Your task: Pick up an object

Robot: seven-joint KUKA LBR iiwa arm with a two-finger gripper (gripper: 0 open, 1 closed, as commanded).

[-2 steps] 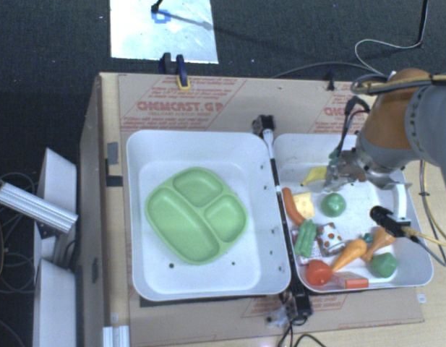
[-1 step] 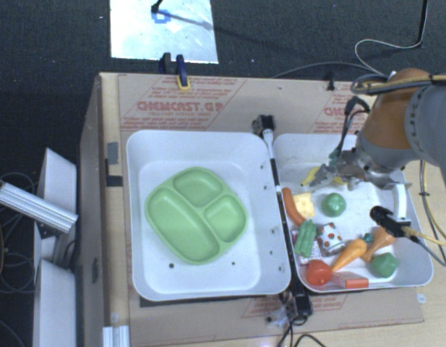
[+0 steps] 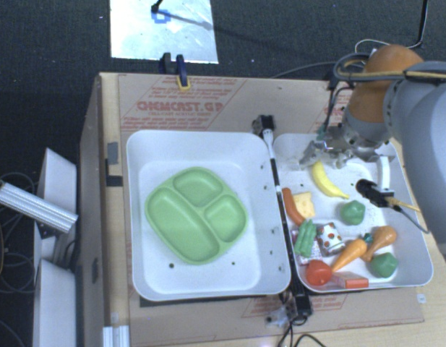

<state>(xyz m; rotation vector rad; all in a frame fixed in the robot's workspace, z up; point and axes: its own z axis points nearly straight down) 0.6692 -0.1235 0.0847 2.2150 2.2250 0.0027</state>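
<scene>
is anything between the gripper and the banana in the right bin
Nothing visible. The gripper sits just above the upper end of the banana, with bare bin floor between them. The cheese wedge and green ball lie lower down, off that line.

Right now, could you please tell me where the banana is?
The banana lies in the right bin, near its far end, just below the pincer and above the orange wedge.
</scene>
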